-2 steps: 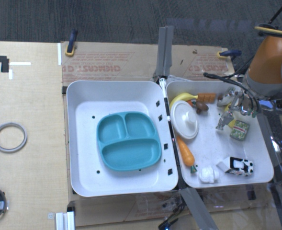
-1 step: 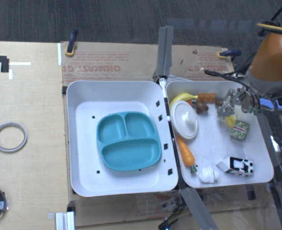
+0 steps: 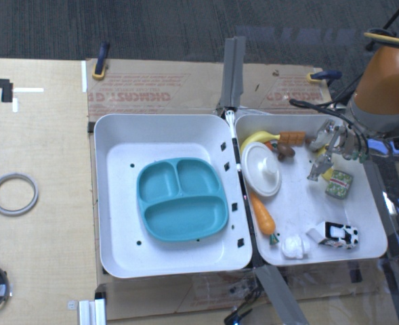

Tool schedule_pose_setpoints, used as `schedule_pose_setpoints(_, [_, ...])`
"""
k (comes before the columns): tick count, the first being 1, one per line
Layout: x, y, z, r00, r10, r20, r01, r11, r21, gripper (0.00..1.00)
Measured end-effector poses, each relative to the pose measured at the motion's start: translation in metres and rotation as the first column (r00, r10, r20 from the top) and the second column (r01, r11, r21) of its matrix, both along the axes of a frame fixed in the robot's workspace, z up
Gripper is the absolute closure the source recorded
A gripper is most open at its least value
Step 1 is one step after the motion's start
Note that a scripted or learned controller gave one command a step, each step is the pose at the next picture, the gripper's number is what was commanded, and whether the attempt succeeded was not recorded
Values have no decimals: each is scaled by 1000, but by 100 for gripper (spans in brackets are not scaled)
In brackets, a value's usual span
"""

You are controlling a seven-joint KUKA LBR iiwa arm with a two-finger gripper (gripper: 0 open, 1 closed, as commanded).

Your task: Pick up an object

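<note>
- Camera view, largest things first: we see the bench (image 3: pixel 36 134) of pale wood on the left of the frame, with a cardboard sheet (image 3: pixel 158 87) under the bins whose red printing is mirrored and too faint for us to read.
- The left bin (image 3: pixel 111 202) sits at the centre of the frame and holds a teal divided plate (image 3: pixel 182 198), lying flat.
- The right bin (image 3: pixel 362 239) sits at the right of the frame and holds all the loose items, any of which could be the object to pick.
- The arm (image 3: pixel 382 80) comes in from the upper right, its orange band above the wrist.
- The gripper (image 3: pixel 319 164) hangs over the upper middle of the right bin; we cannot tell how the jaws stand, and we see nothing between them.
- A white bowl (image 3: pixel 262 169) lies at the left of the right bin, with a yellow banana (image 3: pixel 257 138) just behind it.
- An orange carrot (image 3: pixel 261 215) lies below the bowl, near the bin's left wall.
- A black-and-white carton (image 3: pixel 334 234) lies at the lower right; its print is too small for us to read.
- A green packet (image 3: pixel 339 183) lies just right of the gripper; its label is also unreadable.
- A white crumpled lump (image 3: pixel 293 246) lies at the bottom edge.
- A small orange piece (image 3: pixel 292 138) and a brown piece (image 3: pixel 285 152) lie near the banana.
- We judge the task not yet done: every item rests on the bin floor, so the grasp and lift are left.
</note>
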State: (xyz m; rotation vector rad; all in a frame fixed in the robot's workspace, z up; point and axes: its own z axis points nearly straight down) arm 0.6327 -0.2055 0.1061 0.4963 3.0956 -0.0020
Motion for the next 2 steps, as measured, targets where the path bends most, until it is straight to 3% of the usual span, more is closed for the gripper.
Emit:
schedule_pose_setpoints(1, [-2, 5, -13, 990, -138, -2, 138, 990, 2, 0])
schedule_pose_setpoints(2, [7, 53, -14, 993, -117, -3, 117, 993, 3, 0])
